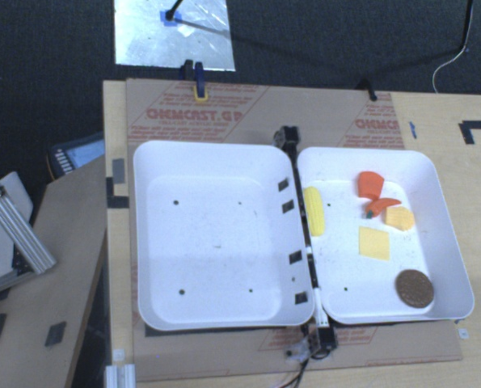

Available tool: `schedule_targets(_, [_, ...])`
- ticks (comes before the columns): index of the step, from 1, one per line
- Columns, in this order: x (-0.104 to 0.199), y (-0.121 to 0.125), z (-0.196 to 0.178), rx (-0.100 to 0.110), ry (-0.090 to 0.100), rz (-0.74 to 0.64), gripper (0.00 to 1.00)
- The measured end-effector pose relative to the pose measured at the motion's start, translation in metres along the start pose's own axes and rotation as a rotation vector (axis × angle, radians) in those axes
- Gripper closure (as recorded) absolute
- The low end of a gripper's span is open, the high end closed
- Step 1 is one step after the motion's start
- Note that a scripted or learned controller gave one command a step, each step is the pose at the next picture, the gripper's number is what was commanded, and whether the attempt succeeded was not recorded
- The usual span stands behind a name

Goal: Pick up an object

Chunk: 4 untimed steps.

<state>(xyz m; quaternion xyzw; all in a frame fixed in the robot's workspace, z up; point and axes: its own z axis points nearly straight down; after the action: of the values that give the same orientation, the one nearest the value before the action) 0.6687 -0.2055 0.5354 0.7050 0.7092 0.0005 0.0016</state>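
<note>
Desk [224,107]: a tan surface with red lettering, carrying two shallow white bins side by side.
Left bin [147,241]: plain white floor with a few small dark dots.
Right bin [446,241]: the landmark; it holds all the objects.
Corn cob [314,210]: yellow, lying lengthwise against the right bin's left wall.
Orange piece [369,184]: near the right bin's far wall, towards the middle.
Carrot-like piece [380,206]: just below the orange piece, beside the cheese wedge.
Cheese wedge [400,217]: yellow-orange, right of centre.
Yellow square [375,243]: flat, at the bin's centre.
Brown disc [415,288]: round, at the near right corner.
Pincer: its state cannot be told.
</note>
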Motion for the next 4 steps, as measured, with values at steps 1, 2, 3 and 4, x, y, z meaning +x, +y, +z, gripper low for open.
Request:
schedule_targets(1, [-0.0001, 0.0000, 0.0000, 0.000, 0.000, 0.000, 1.00])
schedule_targets(2, [0.0000, 0.0000, 0.0000, 0.000, 0.000, 0.000, 1.00])
schedule_targets(3, [-0.0001, 0.0000, 0.0000, 0.000, 0.000, 0.000, 1.00])
schedule_targets(4, [0.0000, 0.0000, 0.0000, 0.000, 0.000, 0.000, 1.00])
